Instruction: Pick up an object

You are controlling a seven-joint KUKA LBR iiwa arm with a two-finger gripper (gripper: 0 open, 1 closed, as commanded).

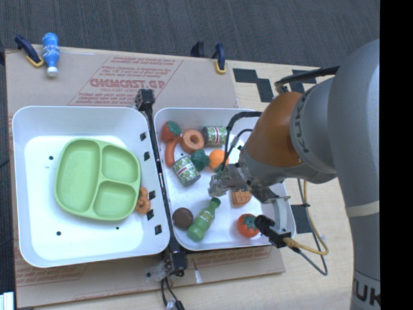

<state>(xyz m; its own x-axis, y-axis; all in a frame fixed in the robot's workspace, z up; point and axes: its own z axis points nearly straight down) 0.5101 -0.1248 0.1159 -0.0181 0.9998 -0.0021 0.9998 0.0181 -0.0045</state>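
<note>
Gripper (218, 185) above green bottle (203, 219) — right bin (284, 228).

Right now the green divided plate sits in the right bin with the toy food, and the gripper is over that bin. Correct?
Not quite. The camera view shows the green divided plate in the left bin. The toy food lies in the right bin, and the gripper is over that one.

The grey arm (352, 154) reaches in from the right, its orange band (274, 134) just above the wrist, over the right side of the right bin (174, 234). The wrist bends downward, setting the gripper (218, 185) low inside that bin, near its middle, pointing toward the bin's left wall.
</note>
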